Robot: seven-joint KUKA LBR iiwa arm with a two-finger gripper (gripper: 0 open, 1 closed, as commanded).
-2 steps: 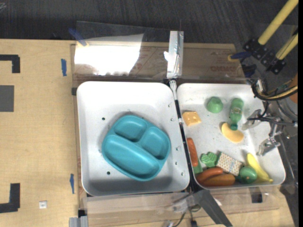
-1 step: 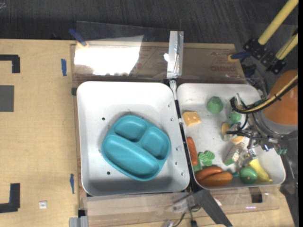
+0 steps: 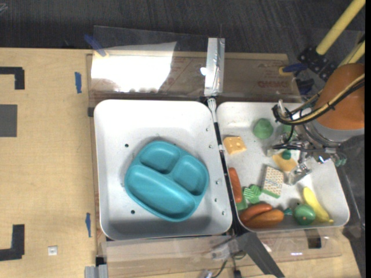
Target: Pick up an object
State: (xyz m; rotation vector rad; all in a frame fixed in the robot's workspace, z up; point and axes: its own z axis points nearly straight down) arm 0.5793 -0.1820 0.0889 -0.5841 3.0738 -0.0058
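- Pale wooden bench (image 3: pixel 46 172) carries two shallow white bins side by side, with black tape marks at its left edge and blue tape tabs near the left bin.
- Right bin (image 3: pixel 249 116) holds the loose objects for picking, smooth plastic play food by the look of it.
- Hand (image 3: pixel 293 155) hangs low over the right bin's middle, just above a yellowish piece (image 3: pixel 285 163); whether it touches that piece, and how far its fingers are spread, cannot be told.
- Round green ball (image 3: pixel 263 128) lies to the upper left of the hand, a holed orange cheese wedge (image 3: pixel 235 145) near the bin's left wall.
- Speckled pale cracker-like square (image 3: pixel 273 182) sits just below the hand, a yellow banana (image 3: pixel 313 202) to the lower right.
- Along the bottom wall lie a red-orange sausage shape (image 3: pixel 264 215), a green round piece (image 3: pixel 304 214) and a green leafy bit (image 3: pixel 251 194); a carrot (image 3: pixel 235 183) runs along the left wall.
- Left bin (image 3: pixel 110 126) holds a glossy teal divided plate (image 3: pixel 167 179) with three compartments.
- Grey arm with orange band (image 3: pixel 346 100) enters from the right, black cables looping by it.
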